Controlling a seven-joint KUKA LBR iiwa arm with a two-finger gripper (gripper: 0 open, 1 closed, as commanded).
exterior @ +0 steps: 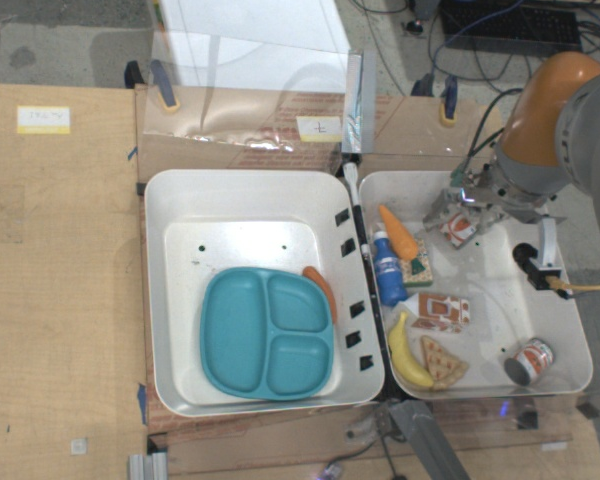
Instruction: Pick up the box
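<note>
The grey arm with its orange band reaches in over the right-hand shallow white bin [570, 368], and its tool [467, 206] sits low at that bin's upper part, right over a small red-and-white item [460, 230] that may be a little carton, though it is too small to name with confidence. Whether the tool is open, closed or gripping anything I cannot tell; the wrist and cabling cover that area.

The most likely box is the flat red-and-white patterned cardboard box [443, 311], lying in the middle of the same bin, just right of the blue bottle with a white cap [388, 268] and above the yellow banana [408, 356]. A triangular waffle-patterned slice [443, 360] lies just below it, an orange carrot [400, 230] above the bottle, and a small silver can [528, 360] near the bin's lower right corner.

The step in hand looks like the approach or a grasp attempt at the bin's top. If the flat box is the target, the next move calls for shifting down the bin, centring over it and descending squarely, clear of the bottle and banana.

The left-hand white bin [170, 268] holds a teal three-compartment plastic tray [265, 333] with a small orange piece [320, 286] at its upper right edge.
</note>
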